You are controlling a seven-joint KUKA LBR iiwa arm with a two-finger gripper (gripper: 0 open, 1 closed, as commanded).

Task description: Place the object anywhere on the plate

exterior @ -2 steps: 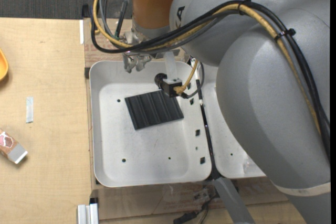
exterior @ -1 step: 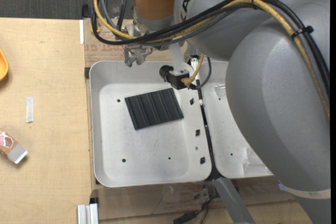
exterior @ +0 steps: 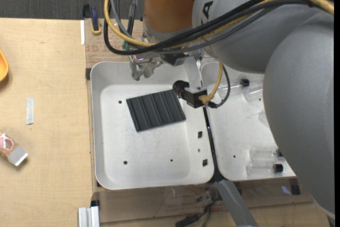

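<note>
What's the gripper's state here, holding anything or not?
Gripper: hovering at the far edge of the left bin, above the dark ribbed plate; cannot be told whether it grips anything.

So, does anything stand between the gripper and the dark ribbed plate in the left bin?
Nothing visible does. The gripper hangs near the far wall of the left bin, just beyond the far edge of the plate. The strip of bin floor between them looks bare, and the plate's ribbed top carries nothing.
</note>
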